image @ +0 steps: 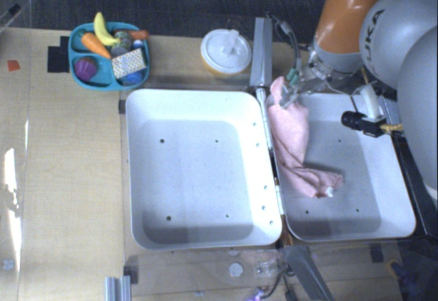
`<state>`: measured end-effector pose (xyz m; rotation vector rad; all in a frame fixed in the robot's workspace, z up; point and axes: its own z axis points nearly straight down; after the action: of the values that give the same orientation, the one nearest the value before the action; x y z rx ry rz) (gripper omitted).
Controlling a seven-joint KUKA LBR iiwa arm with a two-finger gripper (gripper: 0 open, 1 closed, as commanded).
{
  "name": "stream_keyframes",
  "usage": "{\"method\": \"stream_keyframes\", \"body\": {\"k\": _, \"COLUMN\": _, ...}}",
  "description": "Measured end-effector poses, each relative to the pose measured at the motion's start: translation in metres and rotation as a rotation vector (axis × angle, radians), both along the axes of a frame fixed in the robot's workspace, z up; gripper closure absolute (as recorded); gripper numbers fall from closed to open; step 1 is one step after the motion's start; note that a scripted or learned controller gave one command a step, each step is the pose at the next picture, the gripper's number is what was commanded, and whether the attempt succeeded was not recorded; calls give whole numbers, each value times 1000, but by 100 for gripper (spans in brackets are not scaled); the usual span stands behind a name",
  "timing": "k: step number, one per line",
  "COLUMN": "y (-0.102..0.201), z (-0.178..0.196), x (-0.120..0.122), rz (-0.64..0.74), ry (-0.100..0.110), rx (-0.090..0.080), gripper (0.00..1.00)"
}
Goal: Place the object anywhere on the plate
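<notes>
1. Soft pink cloth [295, 149]: in the right white bin [369, 217], right of centre frame, its top end lifted.
2. Gripper [293, 91]: fingers clamped on the cloth's upper end.
3. Round white plate [226, 51]: on the worktop [61, 176], upper centre.

Even, fairly bright overhead light falls on the scene. The left bin [195, 169] shows soft grey shading along its near wall, with no hard shadows. Pale glare streaks the bench [61, 176] at the far left. The picture is slightly soft and grainy; the arm [404, 40] looms blurred at the right.
</notes>
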<state>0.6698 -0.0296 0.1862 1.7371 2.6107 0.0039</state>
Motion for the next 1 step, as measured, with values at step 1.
{"method": "stream_keyframes", "body": {"k": 1, "y": 2, "z": 41, "x": 2, "rz": 9, "ry": -4, "rx": 1, "gripper": 100}}
